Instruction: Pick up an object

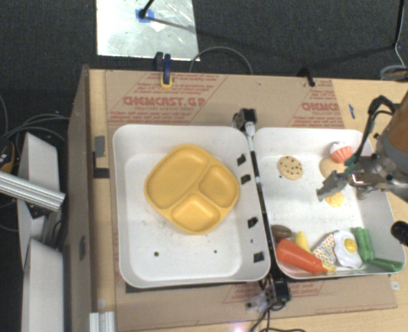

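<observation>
Gripper (334,187) is seen low in the right bin (308,216); fingers' state can't be told. A small yellow toy (336,199) is found just under the fingertips, choc-chip cookie (290,167) left of them.

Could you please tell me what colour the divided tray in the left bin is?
The divided tray is yellow, shown clearly in the camera view.

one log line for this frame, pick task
arm: over right bin | gripper: above yellow toy | held: nothing seen | yellow tray: left bin
</observation>
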Tool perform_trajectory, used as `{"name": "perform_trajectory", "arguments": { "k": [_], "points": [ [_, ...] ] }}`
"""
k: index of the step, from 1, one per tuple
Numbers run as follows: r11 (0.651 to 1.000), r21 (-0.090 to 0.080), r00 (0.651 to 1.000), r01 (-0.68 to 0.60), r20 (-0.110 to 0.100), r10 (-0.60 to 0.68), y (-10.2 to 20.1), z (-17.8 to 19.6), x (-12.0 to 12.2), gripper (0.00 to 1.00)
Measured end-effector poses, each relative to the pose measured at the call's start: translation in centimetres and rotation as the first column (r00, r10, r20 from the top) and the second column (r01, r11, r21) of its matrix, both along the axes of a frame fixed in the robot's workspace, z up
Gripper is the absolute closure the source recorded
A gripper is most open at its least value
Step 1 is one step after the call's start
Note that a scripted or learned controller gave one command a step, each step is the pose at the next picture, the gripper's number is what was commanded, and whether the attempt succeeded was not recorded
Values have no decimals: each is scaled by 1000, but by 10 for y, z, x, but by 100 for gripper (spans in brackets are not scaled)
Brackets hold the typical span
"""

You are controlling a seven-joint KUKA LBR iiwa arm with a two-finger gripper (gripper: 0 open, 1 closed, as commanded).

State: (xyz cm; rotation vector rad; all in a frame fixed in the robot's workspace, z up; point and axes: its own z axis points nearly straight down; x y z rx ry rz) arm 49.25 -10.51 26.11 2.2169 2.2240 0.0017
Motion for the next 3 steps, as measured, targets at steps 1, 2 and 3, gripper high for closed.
{"name": "perform_trajectory", "arguments": {
  "k": [1, 2, 3],
  "points": [
    [1000, -3, 1000, 3, 2, -3, -57, -46, 94, 0],
    [1000, -2, 1000, 2, -4, -2, -87, -163, 132, 0],
    [1000, -1, 1000, 2, 3, -2, -86, -145, 134, 100]
  ]
}}
